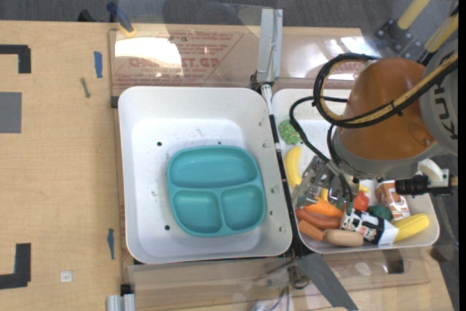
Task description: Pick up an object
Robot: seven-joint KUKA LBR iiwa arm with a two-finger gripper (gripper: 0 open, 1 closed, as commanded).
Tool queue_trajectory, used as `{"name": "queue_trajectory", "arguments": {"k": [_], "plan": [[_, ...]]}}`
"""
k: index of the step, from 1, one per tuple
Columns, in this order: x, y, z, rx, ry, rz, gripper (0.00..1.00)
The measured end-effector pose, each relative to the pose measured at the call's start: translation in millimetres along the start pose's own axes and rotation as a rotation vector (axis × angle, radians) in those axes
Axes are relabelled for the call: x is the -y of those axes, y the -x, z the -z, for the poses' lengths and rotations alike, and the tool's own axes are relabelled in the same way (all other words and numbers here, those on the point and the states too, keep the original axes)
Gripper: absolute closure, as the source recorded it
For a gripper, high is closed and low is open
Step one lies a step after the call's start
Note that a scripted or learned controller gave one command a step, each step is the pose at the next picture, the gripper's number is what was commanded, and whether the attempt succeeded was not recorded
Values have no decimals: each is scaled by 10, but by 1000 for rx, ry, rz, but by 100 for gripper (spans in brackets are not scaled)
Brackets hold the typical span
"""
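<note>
My gripper (318, 188) reaches down into the right bin (429, 235), its metal fingers low over the pile of toy food. Just under and in front of it lie orange carrots (320, 215) and a tan sausage-like piece (342, 237). A yellow banana (293, 165) lies to the gripper's left, near the bin's left wall. A green leafy piece (288, 132) sits further back. A corn cob (411, 226) and a red and white carton (393, 202) lie at the right. The orange wrist hides much of the bin. Nothing shows between the fingers.
The left bin (138, 178) holds a teal three-compartment plate (216, 189). A clear plastic wall (270, 47) stands behind the bins. The wooden bench (51, 156) stretches to the left.
</note>
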State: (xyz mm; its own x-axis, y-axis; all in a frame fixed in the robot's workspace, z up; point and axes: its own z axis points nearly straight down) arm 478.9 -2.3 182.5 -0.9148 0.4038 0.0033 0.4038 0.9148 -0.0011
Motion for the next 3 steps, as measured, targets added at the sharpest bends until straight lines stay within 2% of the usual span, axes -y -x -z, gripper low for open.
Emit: {"name": "queue_trajectory", "arguments": {"k": [1,2,3], "plan": [[-229,-67,813,14,5,146,100],[-365,1107,651,8,2,312,100],[241,1541,31,6,1,1324,100]]}}
